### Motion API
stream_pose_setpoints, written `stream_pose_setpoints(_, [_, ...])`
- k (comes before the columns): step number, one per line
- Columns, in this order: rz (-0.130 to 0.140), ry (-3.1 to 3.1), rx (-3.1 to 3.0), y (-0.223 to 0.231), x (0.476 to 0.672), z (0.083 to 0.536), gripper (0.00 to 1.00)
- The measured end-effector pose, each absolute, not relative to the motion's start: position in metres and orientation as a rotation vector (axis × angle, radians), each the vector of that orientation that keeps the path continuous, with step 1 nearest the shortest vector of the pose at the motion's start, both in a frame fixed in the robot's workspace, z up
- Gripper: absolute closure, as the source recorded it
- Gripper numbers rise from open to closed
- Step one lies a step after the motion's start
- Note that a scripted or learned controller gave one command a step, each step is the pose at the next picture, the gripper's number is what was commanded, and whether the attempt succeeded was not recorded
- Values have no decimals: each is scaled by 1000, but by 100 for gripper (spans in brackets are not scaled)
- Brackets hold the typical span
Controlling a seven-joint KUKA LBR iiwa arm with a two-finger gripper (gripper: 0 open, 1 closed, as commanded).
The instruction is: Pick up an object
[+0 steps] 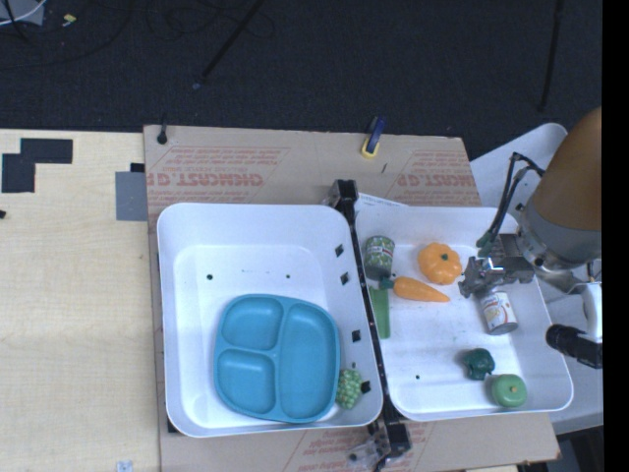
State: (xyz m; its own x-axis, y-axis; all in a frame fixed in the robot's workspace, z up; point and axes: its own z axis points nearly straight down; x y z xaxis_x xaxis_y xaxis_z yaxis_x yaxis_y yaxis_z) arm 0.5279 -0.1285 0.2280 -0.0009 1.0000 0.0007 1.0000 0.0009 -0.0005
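Small white cylindrical can with red label (498,312) lies tilted in right white bin (447,406), long axis running up-left to down-right. Tool (484,271) sits just above-left of can's upper end, near touching; opening: cannot tell.

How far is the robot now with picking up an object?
Done: the gripper has reached the right bin, between the orange pumpkin and the small can. In hand: nothing shows between its fingers. Left: grasp and lift; the can and the carrot lie on the floor.
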Motion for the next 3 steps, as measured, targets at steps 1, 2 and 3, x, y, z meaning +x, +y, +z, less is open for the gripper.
stream_pose_setpoints(1, [-1, -2224, -2214, -79, 527, 236, 100])
stream_pose_setpoints(2, [3, -2223, -2214, -27, 531, 222, 100])
stream_pose_setpoints(3, [1, -2223, -2214, 22, 524, 228, 100])
